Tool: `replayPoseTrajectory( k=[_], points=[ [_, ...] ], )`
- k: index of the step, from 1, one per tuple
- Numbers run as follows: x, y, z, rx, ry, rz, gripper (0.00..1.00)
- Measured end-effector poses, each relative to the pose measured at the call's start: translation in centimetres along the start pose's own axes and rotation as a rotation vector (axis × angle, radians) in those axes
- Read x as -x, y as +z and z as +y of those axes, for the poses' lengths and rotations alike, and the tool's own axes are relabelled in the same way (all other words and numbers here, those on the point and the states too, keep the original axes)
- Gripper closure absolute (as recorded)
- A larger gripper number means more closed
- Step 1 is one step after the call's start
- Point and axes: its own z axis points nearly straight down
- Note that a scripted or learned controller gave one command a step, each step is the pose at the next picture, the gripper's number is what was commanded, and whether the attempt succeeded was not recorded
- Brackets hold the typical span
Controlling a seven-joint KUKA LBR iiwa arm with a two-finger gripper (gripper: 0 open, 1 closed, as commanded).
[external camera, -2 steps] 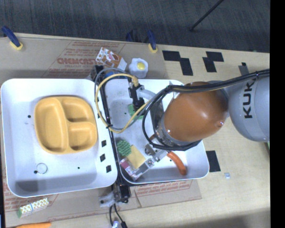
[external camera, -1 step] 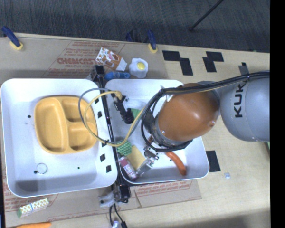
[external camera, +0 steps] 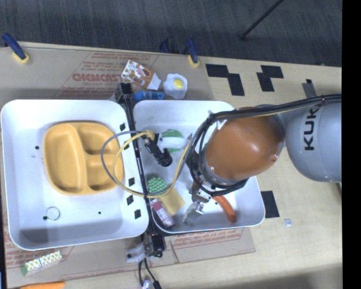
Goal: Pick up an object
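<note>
My gripper (external camera: 195, 208) hangs low over the front of the right bin (external camera: 253, 206), under the orange wrist band. Just to its right lies an orange carrot-like piece (external camera: 227, 209). A yellow block (external camera: 174, 201) sits just to its left, and beyond that a small pink can (external camera: 159, 213) by the bin's front left corner. A green dimpled ball (external camera: 158, 185) rests left of the wrist. A green and white thing (external camera: 171, 140) lies at the back of the bin. I see nothing between the fingers.
The left bin (external camera: 18, 179) holds a yellow divided tray (external camera: 78, 156) and a small clear ring (external camera: 52, 212). Behind the bins lie a snack packet (external camera: 136, 72), a blue item (external camera: 148, 95) and a yellow-white item (external camera: 175, 85). A wrapped candy (external camera: 42, 261) lies at the front left.
</note>
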Motion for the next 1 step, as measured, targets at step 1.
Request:
replayPoseTrajectory(
  k=[1],
  points=[
    [1.23,0.04,-1.53,0.002,-0.050,-0.002,0.00]
  ],
)
